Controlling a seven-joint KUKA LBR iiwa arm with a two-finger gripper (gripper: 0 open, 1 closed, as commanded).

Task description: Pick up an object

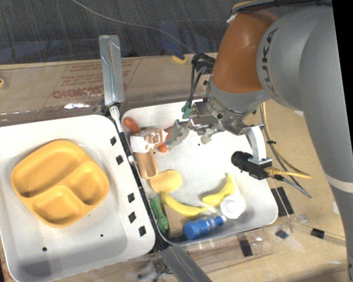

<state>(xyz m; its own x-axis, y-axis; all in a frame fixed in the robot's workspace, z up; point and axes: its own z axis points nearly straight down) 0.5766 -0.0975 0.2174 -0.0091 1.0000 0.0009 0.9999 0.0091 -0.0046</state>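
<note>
Stuff closest to the camera first: along the near wall of the right-hand shallow white bin (265,212) lies a blue plastic bottle with a white cap (208,224), on its side, pushed right up against the wall. Just behind it is a yellow banana (180,206) and a second curved yellow piece (220,193), with a thin green stick-like thing (159,214) along the divider side. My guess is everything's drifted to that near-left corner, which would make a clean grab awkward because walls and neighbours block the approach.

Bit further back there's a pale yellow rounded lump (166,181) touching a tan cylinder (146,164), and beyond those a small orange-and-white cluster (143,138) near the far-left corner. Can't really tell what those bits are.

The gripper (185,129) hangs over the far half of that bin, pointing left toward the orange-and-white cluster. Nothing visibly sits between its fingers, and honestly I can't tell whether they're spread wide or narrow from this angle. So I'd say nothing's picked up yet, and the candidate objects all sit on the bin floor.

Left-hand shallow white bin (10,258) holds a yellow plastic divided tray (60,181), sitting flat, well apart from the arm.

Worktop (38,85) under both bins looks like brown cardboard, and the grey arm with its orange band (245,52) comes in from the right.
</note>
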